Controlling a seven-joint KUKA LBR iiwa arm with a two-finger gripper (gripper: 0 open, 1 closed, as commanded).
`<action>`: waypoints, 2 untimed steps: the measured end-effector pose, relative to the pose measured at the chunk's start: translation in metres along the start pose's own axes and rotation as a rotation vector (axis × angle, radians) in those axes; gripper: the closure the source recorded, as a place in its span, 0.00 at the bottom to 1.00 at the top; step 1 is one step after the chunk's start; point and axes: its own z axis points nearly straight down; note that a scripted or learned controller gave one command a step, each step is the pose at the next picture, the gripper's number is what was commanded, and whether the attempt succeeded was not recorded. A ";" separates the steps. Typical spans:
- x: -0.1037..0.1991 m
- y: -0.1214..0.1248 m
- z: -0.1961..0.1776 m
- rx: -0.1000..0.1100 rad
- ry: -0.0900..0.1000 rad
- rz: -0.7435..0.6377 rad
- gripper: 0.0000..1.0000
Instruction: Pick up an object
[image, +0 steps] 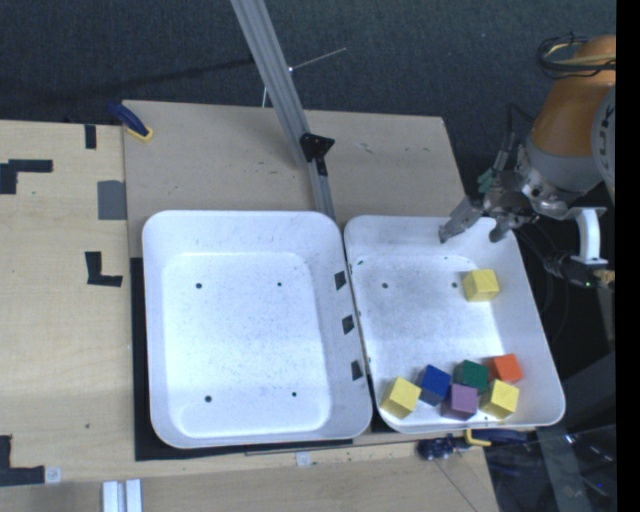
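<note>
Clustered at the near edge of the right bin (520, 300): yellow cube (402, 396), blue cube (435, 383), purple cube (463, 399), green cube (471, 375), orange cube (507, 367). Farther back, a lone yellow cube (481, 284). Beyond, gripper (470, 226) above the far rim, jaws apart, empty. Judged: still approaching; next, descent over a cube

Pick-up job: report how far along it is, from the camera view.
Done: nothing looks picked yet. All the blocks sit in the right bin: a lone yellow block near its far end, and a cluster of yellow, blue, green, purple, orange and yellow blocks at its near end. In hand: the tool hangs open over the bin's far rim, with nothing between its fingers. Left: descend, close on a block and lift it.
</note>
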 end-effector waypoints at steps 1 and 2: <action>0.000 -0.002 0.044 0.000 0.000 0.000 0.00; 0.003 -0.003 0.088 0.000 0.000 0.000 0.00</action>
